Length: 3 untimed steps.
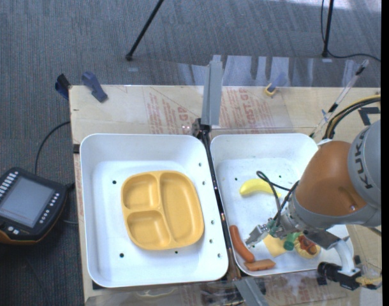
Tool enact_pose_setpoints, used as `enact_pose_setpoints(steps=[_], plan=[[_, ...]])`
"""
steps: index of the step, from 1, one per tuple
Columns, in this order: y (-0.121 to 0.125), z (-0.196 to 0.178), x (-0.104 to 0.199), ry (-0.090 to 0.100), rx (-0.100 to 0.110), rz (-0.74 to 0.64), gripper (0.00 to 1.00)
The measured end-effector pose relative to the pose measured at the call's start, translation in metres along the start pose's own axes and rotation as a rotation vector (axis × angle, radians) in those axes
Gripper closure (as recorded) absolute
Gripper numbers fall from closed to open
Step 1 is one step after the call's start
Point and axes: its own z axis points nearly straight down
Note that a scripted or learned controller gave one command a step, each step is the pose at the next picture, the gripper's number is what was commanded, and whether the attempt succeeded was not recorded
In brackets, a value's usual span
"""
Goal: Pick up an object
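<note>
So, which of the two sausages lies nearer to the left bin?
The long sausage, slanted beside the bin wall; the short sausage lies flat at the front edge.

Grey ribbed carpet (67,24) covers the floor around the bench (137,110), with a pale patch of light falling at the top. Thin black stand legs (146,23) slant across it, and a handheld control pendant (25,204) lies at the left.

The right bin's (309,146) far half is left open; the near half is crowded by banana (255,187), sausages (241,243) and arm (335,187).
</note>
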Motion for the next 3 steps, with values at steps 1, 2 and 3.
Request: enact_pose_setpoints(steps=[1, 2, 3], plan=[[0.000, -0.008, 0.000, 0.003, 0.002, 0.004, 1.00], [0.005, -0.026, 0.011, -0.004, -0.005, -0.335, 1.00], [0.098, -0.103, 0.007, -0.004, -0.008, 0.046, 1.00]])
